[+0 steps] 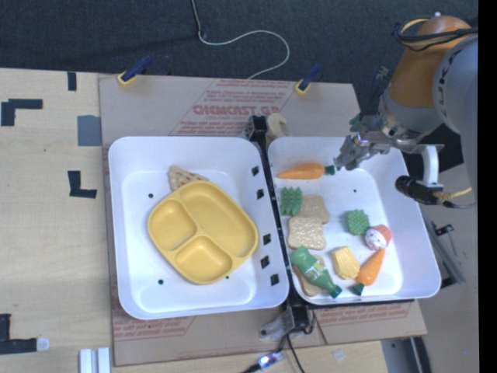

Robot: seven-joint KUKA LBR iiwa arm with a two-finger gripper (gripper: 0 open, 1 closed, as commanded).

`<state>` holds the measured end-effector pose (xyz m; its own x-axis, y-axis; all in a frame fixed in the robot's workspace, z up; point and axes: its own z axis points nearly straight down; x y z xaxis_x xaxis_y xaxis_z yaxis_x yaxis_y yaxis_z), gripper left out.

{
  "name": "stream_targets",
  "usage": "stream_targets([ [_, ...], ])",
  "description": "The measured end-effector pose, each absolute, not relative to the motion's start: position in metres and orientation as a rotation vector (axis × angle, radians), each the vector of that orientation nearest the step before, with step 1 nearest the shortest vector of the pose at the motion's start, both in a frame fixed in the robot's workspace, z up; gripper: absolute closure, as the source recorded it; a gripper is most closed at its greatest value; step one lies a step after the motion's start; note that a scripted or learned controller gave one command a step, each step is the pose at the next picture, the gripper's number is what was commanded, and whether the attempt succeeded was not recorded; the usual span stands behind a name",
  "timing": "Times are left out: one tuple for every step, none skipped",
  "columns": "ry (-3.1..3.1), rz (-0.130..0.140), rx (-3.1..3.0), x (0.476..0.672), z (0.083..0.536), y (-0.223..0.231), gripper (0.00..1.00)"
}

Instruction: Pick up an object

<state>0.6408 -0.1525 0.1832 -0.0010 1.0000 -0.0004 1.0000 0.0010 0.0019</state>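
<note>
Pincer is hovering over the far right corner of the right bin, hanging off the grey arm w/ the orange band. Can't tell if it's released or clenched, too small and dark at this angle, and nothing visibly sits in it. Closest thing to grab: a carrot lying flat just to the left of the tip, its green end pointing at the pincer, near but can't tell if touching. Below and a bit left of it there's a green leafy piece and two crackers, then a green bottle further down. Straight below: a small green chunk, a red/white round thing, a 2nd carrot and a yellow block. Way off to the left, in the other bin, sits a yellow divided tray w/ a cracker poking out behind it.
</note>
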Motion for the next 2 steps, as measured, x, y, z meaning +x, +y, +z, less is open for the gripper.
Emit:
stream_targets([
  [2.221, 0.003, 2.218, 0.642, 0.227, -0.152, 1.0],
  [2.229, -0.002, 2.219, 0.623, 0.217, -0.105, 1.0],
])
